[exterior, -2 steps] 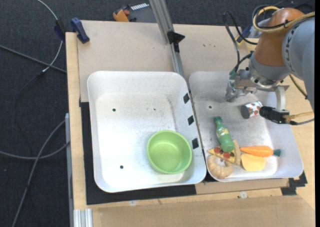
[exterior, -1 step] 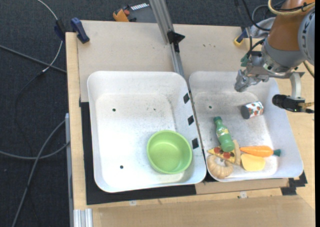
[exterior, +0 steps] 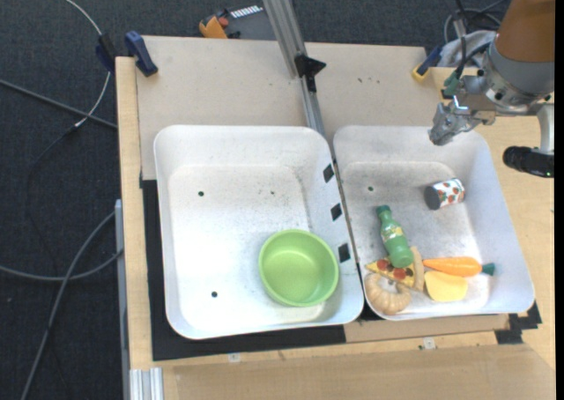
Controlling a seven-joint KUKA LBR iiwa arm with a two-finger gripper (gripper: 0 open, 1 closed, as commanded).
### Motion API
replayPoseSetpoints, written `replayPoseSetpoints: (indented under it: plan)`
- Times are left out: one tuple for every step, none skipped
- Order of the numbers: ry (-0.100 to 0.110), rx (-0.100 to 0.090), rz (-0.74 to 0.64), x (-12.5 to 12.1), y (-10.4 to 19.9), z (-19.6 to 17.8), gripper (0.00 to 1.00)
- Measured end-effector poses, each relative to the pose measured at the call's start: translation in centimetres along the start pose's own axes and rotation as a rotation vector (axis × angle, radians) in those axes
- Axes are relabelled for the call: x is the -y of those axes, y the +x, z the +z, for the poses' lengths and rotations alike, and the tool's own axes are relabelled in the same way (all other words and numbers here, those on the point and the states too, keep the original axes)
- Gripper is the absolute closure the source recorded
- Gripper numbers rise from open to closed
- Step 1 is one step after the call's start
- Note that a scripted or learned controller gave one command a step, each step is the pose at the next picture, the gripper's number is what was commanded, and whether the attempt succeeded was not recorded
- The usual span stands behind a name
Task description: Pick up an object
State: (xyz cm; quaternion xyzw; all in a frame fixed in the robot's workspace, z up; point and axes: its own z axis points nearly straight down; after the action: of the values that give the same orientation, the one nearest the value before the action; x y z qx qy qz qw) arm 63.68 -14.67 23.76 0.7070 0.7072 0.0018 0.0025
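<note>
Camera view puts your hand (exterior: 443, 128) above the far rim of the right bin (exterior: 502, 213), hanging off the grey wrist that reaches in from the right. You cannot tell from this slant whether it is spread or closed; nothing shows between its tips, so treat it as carrying nothing.

You look to be at the approach step, with no pick begun. Every candidate lies in that right bin. Nearest to the hand is a small can (exterior: 445, 193) lying on its side, apart from the rest, on bare floor. Toward the near rim, a green bottle (exterior: 394, 238) lies lengthwise, its lower end touching a pizza slice (exterior: 396, 272) and a pale bread roll (exterior: 388, 294). Just beside them sit a carrot (exterior: 455, 265) and a yellow wedge (exterior: 446, 287), touching each other.

Your next move probably calls for travel toward you and down over the can, since it has free space around it. The can may roll if nudged off centre.

The near cluster would be harder: its pieces crowd one another and the bin wall. A green bowl (exterior: 299, 267) sits in the left bin (exterior: 185, 213), well apart. A slanted metal rail (exterior: 280, 11) crosses the surface (exterior: 220, 81) between the bins, clear of your likely path.
</note>
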Motion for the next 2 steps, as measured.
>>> replayPoseSetpoints:
  plan:
    - [0.005,-0.001,0.0,0.0,0.0,0.0,1.0]
    - [0.006,-0.002,-0.004,1.2,5.0,1.0,1.0]
